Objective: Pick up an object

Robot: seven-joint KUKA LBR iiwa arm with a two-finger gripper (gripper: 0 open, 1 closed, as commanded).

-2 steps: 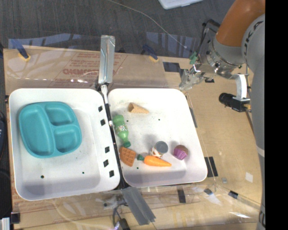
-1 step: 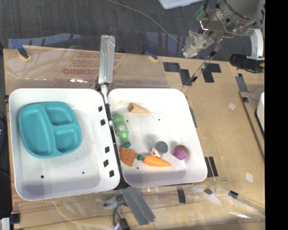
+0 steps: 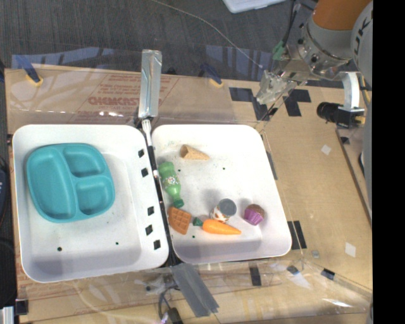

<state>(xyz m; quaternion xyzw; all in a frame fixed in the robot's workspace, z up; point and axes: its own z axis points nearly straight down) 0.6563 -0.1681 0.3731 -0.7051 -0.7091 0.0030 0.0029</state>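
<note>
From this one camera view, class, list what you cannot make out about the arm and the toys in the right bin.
- Gripper: blurred and small above the right bin's far corner; finger state unreadable.
- Arm: cut off by the top edge above its orange band.
- Grey round object: too small to identify; the carrot overlaps its base.
- Green bottle: label too small to read.

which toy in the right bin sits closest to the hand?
The tan cone piece, alone at the bin's far end. The hand is above that end; the other toys cluster at the near side.
</note>
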